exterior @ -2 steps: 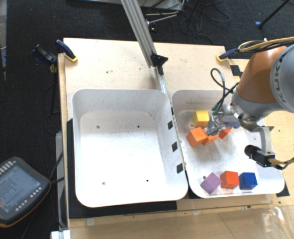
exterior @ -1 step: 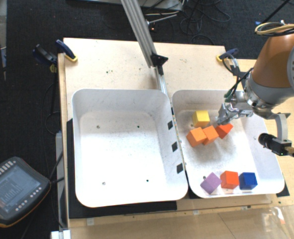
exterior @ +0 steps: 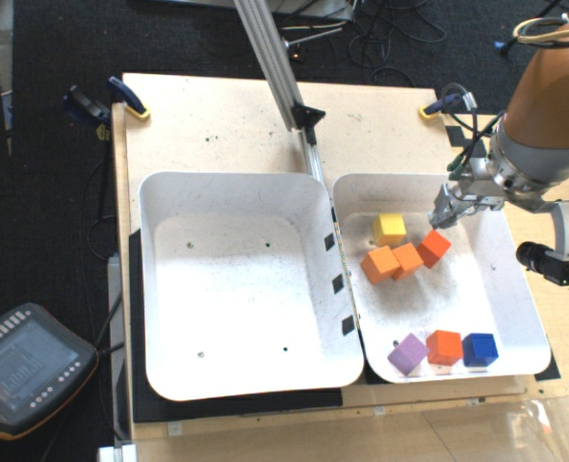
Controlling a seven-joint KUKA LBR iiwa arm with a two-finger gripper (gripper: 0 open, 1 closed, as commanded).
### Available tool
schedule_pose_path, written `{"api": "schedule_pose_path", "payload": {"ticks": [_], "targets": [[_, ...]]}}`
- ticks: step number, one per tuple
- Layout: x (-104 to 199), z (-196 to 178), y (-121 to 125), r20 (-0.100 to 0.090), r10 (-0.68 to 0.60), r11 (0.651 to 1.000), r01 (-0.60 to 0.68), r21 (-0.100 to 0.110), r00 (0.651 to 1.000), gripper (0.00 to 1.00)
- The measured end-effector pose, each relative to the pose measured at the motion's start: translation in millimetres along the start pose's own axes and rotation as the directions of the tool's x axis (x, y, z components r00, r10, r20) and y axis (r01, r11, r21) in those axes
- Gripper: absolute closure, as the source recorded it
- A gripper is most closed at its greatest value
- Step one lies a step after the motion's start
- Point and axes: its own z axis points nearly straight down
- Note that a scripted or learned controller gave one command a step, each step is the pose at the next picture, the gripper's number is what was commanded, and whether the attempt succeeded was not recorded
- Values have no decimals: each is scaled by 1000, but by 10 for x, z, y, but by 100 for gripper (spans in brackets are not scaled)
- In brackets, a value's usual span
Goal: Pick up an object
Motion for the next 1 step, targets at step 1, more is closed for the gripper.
{"api": "schedule_pose_path", "payload": {"ticks": [1], "targets": [[506, 140, 135, -3, -5, 1000, 5, 6, 1000, 100]]}}
